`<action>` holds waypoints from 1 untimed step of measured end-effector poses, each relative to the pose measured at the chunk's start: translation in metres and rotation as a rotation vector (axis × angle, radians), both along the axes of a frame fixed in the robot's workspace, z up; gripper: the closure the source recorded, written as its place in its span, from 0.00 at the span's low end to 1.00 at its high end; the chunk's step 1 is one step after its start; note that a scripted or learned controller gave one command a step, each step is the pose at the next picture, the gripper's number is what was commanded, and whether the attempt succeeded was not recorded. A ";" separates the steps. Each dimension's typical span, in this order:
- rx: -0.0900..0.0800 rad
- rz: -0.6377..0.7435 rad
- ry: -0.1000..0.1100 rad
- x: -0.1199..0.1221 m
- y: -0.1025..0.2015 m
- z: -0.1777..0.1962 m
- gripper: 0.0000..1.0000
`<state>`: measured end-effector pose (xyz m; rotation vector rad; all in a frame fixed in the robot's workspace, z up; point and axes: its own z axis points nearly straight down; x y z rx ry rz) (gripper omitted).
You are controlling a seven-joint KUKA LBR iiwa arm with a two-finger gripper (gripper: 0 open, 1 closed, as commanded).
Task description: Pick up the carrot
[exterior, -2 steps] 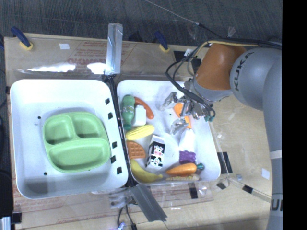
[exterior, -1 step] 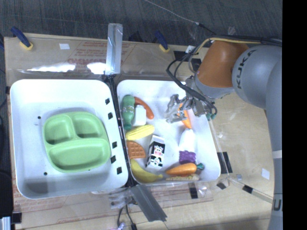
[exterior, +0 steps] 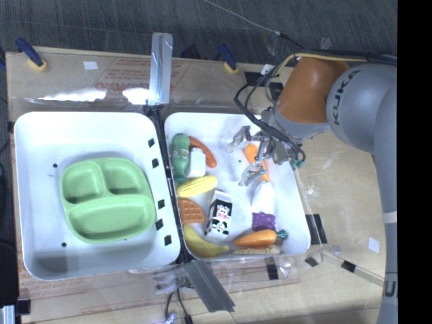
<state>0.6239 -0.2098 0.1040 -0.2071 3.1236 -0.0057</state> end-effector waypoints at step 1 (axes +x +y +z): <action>-0.003 0.004 -0.010 0.002 0.000 0.011 1.00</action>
